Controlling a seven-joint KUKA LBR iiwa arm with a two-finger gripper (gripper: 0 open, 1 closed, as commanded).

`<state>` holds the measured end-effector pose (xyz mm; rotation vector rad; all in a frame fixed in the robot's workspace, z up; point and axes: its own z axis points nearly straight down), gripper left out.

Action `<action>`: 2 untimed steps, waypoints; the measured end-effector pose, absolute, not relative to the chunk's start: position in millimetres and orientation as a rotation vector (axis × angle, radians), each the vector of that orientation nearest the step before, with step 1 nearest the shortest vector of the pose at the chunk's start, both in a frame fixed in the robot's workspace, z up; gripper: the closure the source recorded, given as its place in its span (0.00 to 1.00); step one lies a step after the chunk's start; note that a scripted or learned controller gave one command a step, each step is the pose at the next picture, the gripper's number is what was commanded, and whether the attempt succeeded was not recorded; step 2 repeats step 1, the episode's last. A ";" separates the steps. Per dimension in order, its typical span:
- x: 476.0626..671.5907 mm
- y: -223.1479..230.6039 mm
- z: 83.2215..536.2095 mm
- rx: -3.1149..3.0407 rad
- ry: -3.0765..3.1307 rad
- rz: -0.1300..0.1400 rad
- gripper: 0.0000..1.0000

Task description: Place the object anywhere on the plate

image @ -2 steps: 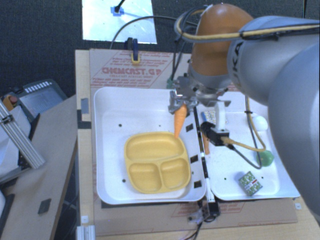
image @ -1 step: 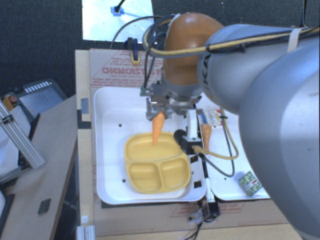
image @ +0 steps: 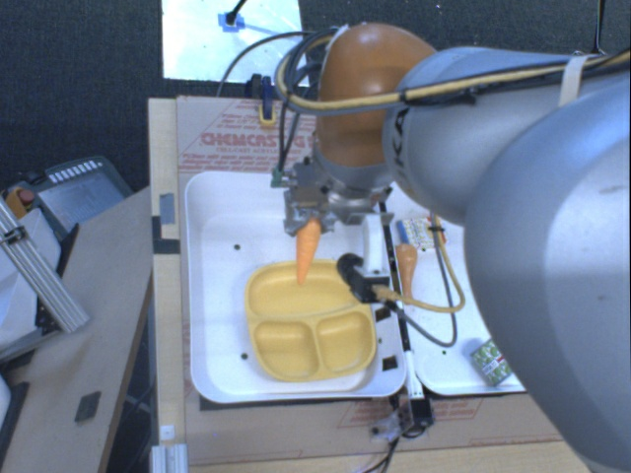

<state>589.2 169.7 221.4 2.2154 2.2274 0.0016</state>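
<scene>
right now the big grey arm (image: 523, 185) comes in from the right, its orange band (image: 370, 87) bulging above the wrist, and the gripper (image: 311, 223) hangs over the left white bin (image: 212, 264). its jaws are clamped on the wide top end of an orange carrot (image: 307, 249), which points straight down, its thin tip over the back edge of the yellow plate (image: 311, 323), at the large compartment; from this angle i cannot tell whether the tip touches the plate or hangs just above it. the plate has one long section at the back and two smaller ones at the front, and it sits near the middle of the left bin, toward its right wall. a second carrot (image: 406, 264) stands just right of that wall, at the left edge of the right bin (image: 449, 377), near a small printed packet (image: 421, 231). further front in the right bin lies a small green and white wrapped thing (image: 489, 361), well apart from the carrot. a yellowish cable (image: 434, 299) and a black one loop down from the arm across the divide between the bins, past a black fitting (image: 353, 274) beside the plate's right corner. both bins rest on brown printed cardboard (image: 232, 136) on the tabletop (image: 108, 294), and a grey device (image: 74, 195) sits off to the far left.
</scene>
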 end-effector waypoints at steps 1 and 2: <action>589.1 169.5 221.4 2.216 2.227 0.001 0.00; 589.1 169.5 221.4 2.216 2.227 0.001 0.00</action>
